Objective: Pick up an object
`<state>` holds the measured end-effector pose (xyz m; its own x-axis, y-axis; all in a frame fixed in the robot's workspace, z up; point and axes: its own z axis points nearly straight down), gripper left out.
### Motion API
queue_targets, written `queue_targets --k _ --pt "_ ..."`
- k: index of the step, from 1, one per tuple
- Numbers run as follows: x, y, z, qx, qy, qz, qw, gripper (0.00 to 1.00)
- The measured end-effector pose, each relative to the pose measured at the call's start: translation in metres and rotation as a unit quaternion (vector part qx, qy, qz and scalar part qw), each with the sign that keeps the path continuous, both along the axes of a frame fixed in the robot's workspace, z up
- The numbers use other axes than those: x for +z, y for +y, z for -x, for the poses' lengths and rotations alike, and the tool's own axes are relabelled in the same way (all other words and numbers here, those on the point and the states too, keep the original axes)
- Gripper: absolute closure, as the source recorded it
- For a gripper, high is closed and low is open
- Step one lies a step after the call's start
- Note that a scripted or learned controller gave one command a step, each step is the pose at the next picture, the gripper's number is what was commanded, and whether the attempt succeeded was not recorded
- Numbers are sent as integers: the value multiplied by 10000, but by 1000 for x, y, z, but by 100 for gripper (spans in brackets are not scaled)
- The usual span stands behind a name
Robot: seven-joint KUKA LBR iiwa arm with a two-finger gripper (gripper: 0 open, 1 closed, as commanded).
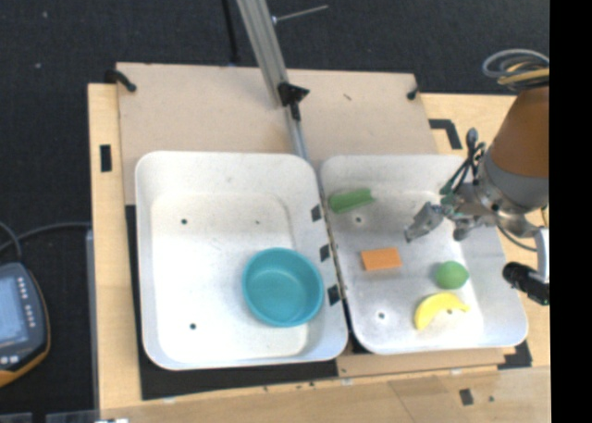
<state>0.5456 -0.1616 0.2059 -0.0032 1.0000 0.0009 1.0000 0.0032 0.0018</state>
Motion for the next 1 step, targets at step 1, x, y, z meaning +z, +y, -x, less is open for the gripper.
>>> queue_targets --k 1 --pt "0 0 0 -5 -3 -1 10000 0"
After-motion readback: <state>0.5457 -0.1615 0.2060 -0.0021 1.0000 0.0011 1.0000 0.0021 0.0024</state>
